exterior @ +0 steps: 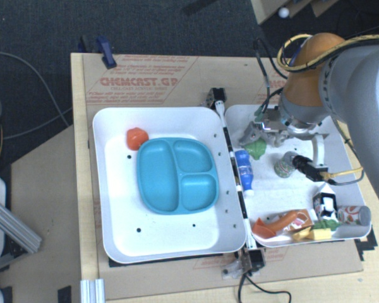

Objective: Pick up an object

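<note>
- we see the gripper [263,133] low over the far left corner of the right bin [265,188], with a green object [257,149] just beneath it.
- we cannot tell how its jaws stand or whether they hold anything; the wrist hides them.
- we judge the green object the likeliest target; a blue bottle [243,168] lies against the bin's left wall, just beside it.
- to grip well, we would centre on the green piece and keep off the wall and bottle.
</note>
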`<action>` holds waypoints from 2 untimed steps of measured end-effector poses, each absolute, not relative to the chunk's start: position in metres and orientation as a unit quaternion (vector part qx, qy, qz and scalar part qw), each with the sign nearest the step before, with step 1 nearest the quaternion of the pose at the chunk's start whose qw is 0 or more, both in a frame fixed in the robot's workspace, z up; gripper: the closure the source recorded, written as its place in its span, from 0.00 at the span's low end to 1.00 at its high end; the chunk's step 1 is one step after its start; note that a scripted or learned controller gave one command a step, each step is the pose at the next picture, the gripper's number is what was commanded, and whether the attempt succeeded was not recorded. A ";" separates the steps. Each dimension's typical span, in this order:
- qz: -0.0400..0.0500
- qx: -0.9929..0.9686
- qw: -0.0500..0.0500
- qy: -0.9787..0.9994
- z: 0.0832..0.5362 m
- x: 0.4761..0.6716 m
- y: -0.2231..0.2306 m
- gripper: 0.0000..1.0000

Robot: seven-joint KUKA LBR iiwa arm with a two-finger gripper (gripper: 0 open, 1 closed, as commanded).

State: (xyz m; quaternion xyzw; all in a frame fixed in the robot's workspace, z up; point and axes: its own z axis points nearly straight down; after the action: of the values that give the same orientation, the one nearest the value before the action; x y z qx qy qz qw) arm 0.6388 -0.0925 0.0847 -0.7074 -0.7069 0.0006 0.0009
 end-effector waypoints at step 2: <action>0.000 -0.708 -0.001 -0.706 0.172 0.576 -0.157 1.00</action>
State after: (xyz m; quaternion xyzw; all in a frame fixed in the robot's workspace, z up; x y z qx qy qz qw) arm 0.5756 -0.1574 0.1724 -0.7079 -0.7063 0.0005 -0.0013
